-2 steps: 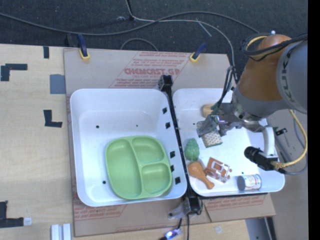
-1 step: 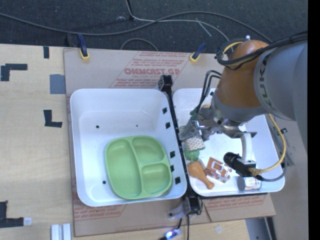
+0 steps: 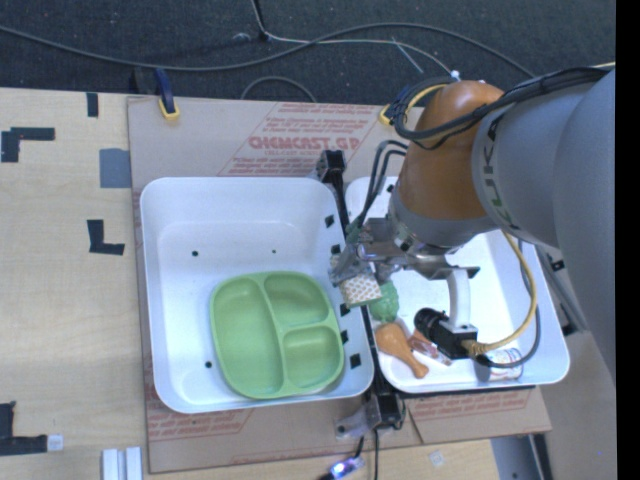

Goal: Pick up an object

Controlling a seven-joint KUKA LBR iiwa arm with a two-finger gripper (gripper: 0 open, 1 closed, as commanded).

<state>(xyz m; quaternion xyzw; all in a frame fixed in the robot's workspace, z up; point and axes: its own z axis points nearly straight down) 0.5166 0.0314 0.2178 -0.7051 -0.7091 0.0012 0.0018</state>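
Nearest to the lens, the grey-and-orange arm [image 3: 450, 168] is reaching in from the right and is covering much of the right bin [image 3: 548, 366]. Its gripper [image 3: 358, 260] is hanging at the inner edge of that bin, close to the wall shared w/ the left bin [image 3: 170, 268]. Whether the pincer is open or closed cannot be told from this angle.

A small checkered piece [image 3: 360, 289] is sitting directly below the gripper in the picture, touching it or nearly so. It is prob. the obj. to pick, but no grip is showing. A green lump [image 3: 386, 301] is lying just beside it, on the right. An orange drumstick toy [image 3: 396, 345] is lying nearer the front, its long axis diagonal, thick end toward the gripper. A green divided plate [image 3: 275, 333] is lying across the wall, in the left bin.
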